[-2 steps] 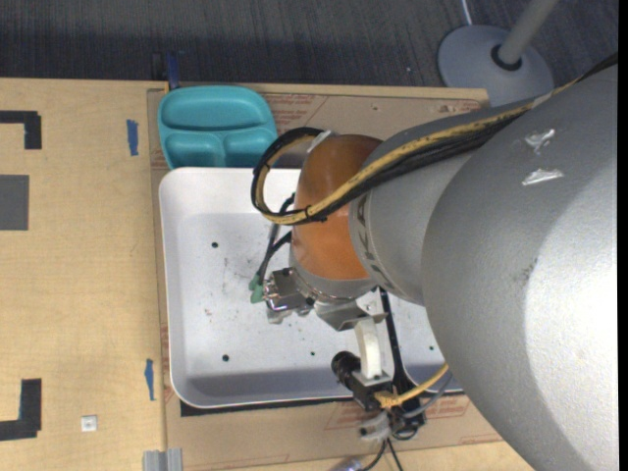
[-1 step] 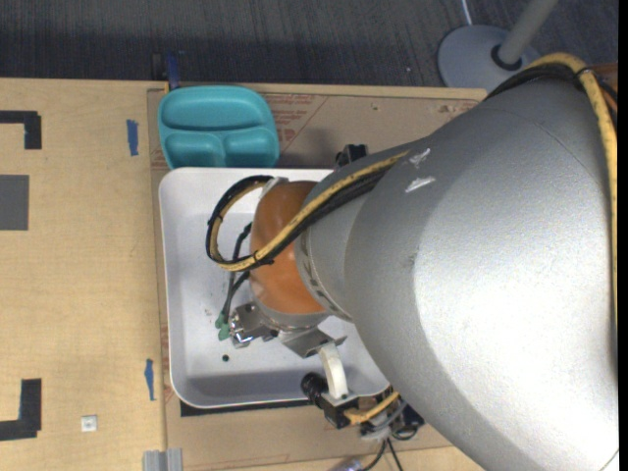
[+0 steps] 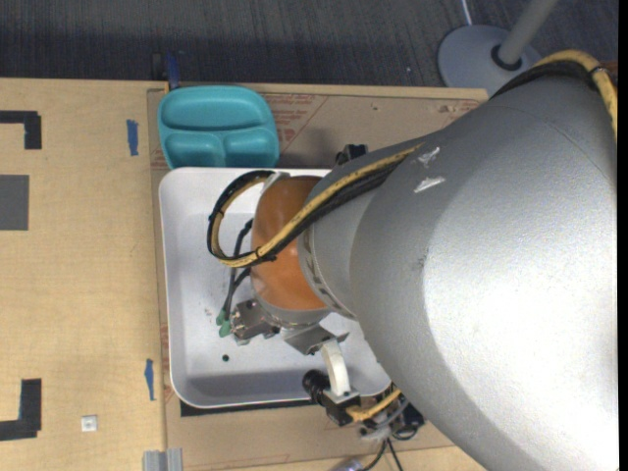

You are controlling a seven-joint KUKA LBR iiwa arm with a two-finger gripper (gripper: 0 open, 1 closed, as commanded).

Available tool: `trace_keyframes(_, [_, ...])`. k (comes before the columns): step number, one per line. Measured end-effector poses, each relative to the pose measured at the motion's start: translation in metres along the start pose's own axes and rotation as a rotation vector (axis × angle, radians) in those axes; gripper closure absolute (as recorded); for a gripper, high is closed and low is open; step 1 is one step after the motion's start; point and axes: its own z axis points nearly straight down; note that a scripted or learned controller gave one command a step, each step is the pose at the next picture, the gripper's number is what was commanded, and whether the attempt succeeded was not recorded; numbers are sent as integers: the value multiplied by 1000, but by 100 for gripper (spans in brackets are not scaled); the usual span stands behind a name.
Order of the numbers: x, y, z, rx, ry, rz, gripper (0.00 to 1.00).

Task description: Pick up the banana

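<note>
My grey arm [image 3: 471, 263] reaches in from the right and covers most of the scene. Its orange band [image 3: 280, 253] hangs over the middle of a white bin [image 3: 186, 292]. Below the band, the gripper's dark and metal body [image 3: 257, 324] points down into the bin, close to the floor near the front. The arm hides the bin's centre and right side, along with whatever lies under the gripper. A small dark speck [image 3: 226, 359] sits on the bin floor just in front of the gripper.
A teal divided tray [image 3: 218, 130] stands just behind the bin's far rim. A black and yellow cable [image 3: 224, 234] loops out from the wrist over the bin's left half. Bare cardboard benchtop [image 3: 78, 263] spreads out to the left.
</note>
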Motion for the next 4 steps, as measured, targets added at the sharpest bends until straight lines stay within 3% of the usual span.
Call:
trace_keyframes(1, [-4,-2,-53,3,-2,498,100])
trace_keyframes(3, [-3,-2,-72,5,-2,492,100])
trace_keyframes(4, [8,2,10,2,1,24,100])
